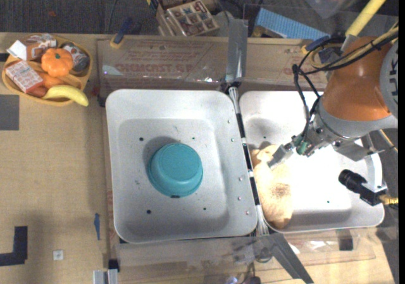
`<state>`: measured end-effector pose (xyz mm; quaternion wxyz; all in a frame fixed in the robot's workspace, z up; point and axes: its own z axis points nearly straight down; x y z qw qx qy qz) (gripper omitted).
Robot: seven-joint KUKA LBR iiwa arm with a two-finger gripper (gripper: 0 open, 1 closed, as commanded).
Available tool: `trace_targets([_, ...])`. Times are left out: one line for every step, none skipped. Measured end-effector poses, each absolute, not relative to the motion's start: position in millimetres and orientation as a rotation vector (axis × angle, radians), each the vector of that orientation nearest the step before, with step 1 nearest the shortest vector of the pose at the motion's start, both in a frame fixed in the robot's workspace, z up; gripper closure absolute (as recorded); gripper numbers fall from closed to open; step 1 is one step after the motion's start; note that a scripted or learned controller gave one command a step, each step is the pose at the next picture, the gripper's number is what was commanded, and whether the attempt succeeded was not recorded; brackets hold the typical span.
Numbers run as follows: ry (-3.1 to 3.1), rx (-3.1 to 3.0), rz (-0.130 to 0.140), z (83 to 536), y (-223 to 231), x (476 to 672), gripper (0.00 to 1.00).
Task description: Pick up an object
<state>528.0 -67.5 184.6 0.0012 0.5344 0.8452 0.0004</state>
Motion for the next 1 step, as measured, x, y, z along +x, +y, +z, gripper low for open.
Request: trace_targets([2.792,1.429,0.002,234.0,-69.0,548.2,0.0])
